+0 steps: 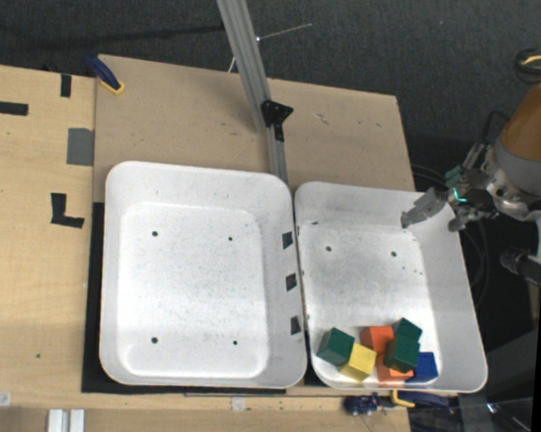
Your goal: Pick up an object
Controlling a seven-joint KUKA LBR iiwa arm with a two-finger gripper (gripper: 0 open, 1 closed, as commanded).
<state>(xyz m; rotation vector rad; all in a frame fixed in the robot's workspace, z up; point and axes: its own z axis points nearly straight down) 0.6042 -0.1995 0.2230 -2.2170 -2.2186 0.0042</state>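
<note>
1. Approach step, I judged: gripper (pixel 433 211) hung over the right bin's (pixel 454 273) far rim; fingers parted, holding nothing.
2. Blocks (pixel 379 352) sat heaped in that bin's near corner, well apart from it.
3. Next move called for reaching nearward, then descending.
4. Left bin (pixel 124 273) and slanted metal pole (pixel 252 54) stood aside; path unobstructed.

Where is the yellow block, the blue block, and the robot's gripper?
yellow block (pixel 361 359): camera view, on its top face, in the right bin's near corner.
blue block (pixel 426 366): camera view, on its visible top, at the right of the pile.
gripper (pixel 425 209): camera view, at its fingertip end, above the right bin's far edge.
</note>
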